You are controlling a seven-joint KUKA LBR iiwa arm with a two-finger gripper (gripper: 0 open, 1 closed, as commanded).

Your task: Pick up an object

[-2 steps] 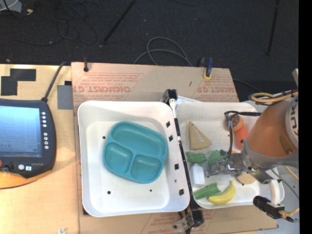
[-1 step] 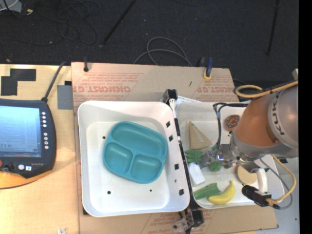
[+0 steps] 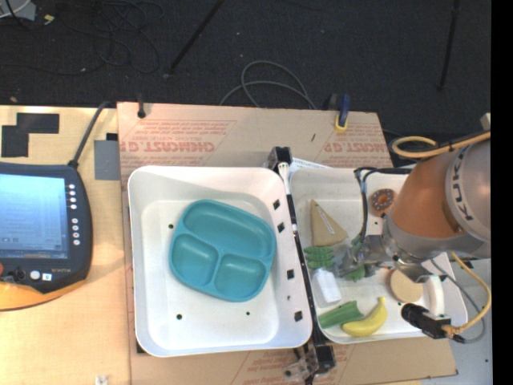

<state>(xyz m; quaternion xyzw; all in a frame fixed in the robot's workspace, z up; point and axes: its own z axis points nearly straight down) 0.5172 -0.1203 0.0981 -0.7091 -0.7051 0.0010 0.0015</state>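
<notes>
A: Camera view: the tool (image 3: 358, 257) is seen low in the right bin (image 3: 337, 184), at the lower right of the frame, among a green leafy item (image 3: 322, 257) and a small white block (image 3: 327, 285).

B: Is anything gripped?

A: That cannot be told; the tool's end is blurred and partly hidden by the arm (image 3: 433, 207). No object is seen held.

B: Which step is judged to be in hand?

A: The reach into the clutter, probably just before a grasp. Candidates are offered close by: a tan wedge (image 3: 326, 224) above the tool, a banana (image 3: 367, 322) and a green pod (image 3: 340, 313) below it near the bin's lower edge.

B: And what is called for next?

A: A firm closure on a single item, then a straight lift; a glancing contact is a risk, given the crowding.

B: The left bin (image 3: 152, 311)?

A: A teal divided plate (image 3: 221, 249) is carried there, well apart from the tool.

B: Any writing?

A: "KU" is read on the arm's grey casing at the right edge. Red print on the cardboard (image 3: 240, 135) under the bins is upside down and not surely legible.
</notes>
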